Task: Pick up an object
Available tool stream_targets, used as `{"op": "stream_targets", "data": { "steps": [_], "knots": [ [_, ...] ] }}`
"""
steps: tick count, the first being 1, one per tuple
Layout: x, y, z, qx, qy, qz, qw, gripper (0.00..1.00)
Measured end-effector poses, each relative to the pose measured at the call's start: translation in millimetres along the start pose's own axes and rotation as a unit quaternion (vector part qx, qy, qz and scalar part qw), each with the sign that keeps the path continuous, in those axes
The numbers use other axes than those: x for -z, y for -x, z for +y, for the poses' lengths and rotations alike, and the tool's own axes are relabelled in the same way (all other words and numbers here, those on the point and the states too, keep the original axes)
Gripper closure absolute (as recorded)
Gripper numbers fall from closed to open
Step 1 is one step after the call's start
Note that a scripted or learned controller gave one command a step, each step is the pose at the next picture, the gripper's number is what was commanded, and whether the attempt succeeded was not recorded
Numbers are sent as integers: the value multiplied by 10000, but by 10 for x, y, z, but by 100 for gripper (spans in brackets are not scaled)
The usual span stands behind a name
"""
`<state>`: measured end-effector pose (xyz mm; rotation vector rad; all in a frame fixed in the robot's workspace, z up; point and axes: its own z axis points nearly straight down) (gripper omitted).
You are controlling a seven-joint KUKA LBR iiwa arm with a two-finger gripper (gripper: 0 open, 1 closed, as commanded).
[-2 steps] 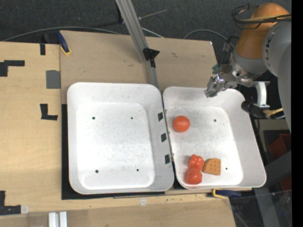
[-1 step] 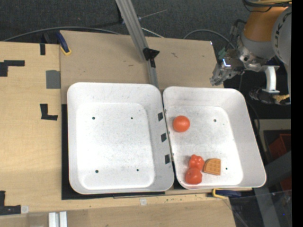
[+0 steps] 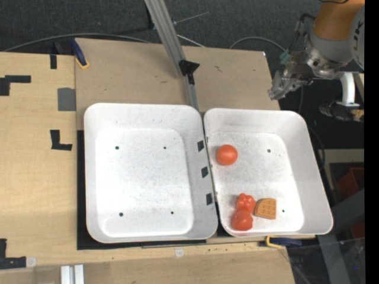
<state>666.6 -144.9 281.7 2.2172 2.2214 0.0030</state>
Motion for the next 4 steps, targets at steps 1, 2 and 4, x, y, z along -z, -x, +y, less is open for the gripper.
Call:
{"op": "stream_targets", "data": {
  "steps": [1,2,4],
  "knots": [
    [-137,-522,-158,1,-21,1,10000,100],
    [-282,-974,-209,15,-32,7,10000,100],
    [-381,-2050,-487,28,-36,11,10000,100]
  ]
}}
